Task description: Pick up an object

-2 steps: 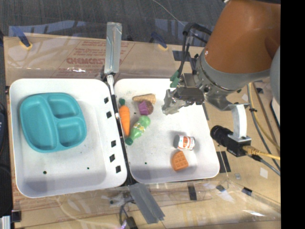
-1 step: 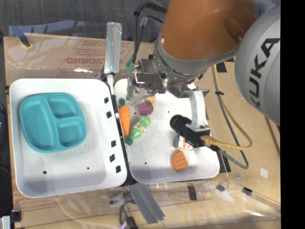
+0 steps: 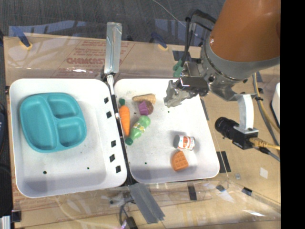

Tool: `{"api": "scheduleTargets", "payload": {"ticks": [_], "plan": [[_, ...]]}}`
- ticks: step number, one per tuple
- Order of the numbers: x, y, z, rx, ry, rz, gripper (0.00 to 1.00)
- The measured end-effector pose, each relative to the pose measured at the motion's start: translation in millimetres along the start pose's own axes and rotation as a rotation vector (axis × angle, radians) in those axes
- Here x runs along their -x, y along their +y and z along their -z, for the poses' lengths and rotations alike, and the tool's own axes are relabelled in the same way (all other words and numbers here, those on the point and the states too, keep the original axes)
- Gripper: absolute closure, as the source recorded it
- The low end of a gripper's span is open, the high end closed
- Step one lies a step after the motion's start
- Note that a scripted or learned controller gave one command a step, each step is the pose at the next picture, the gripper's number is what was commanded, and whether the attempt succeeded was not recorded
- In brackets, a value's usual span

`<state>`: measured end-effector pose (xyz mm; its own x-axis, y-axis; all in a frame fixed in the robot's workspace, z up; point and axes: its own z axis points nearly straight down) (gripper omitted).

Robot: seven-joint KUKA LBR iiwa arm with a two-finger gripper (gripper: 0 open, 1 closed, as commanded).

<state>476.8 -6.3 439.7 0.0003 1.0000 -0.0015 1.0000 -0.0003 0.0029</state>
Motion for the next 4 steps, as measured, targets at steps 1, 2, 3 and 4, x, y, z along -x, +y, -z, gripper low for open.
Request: {"api": "scheduleTargets", "payload": {"ticks": [1,2,3,4], "plan": [[-78.6,0.2,2.6,-0.002,0.002,0.012,1.0],[36.5,-0.5,-58.1,-0.007,-0.001,0.0,1.0],[-4.4,0.1,4.8,0.001,0.001,0.008,1.0],[-117.8,-0.9,2.3,-0.003,0.002,0.014,1.0]]}}
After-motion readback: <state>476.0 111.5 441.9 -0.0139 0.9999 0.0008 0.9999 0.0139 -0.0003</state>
